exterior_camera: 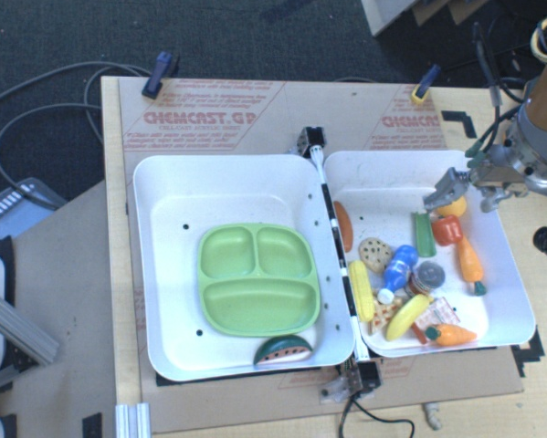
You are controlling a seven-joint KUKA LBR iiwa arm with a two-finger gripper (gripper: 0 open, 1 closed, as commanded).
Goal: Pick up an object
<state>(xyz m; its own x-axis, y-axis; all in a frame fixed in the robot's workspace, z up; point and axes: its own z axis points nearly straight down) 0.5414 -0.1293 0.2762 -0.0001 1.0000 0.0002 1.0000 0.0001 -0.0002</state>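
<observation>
Left bin (163, 272) carries a green divided plate (258, 279) and a watermelon slice (283, 349) at its near edge. Right bin (373, 176) is crowded: cookie (374, 253), blue bottle (399, 268), banana (406, 317), carrots. Tool (469, 192) spread open, gripping nothing, hovering over a yellow toy (451, 208) at the far right.

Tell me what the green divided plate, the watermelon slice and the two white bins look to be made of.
The green divided plate looks like moulded plastic, matte: uniform colour, soft rounded ridges between its three compartments. The watermelon slice seems painted plastic or rubber toy food, with flat printed-looking seeds; which of the two, I cannot tell. The two white bins look like thin formed plastic, slightly glossy, with rounded rims.
</observation>
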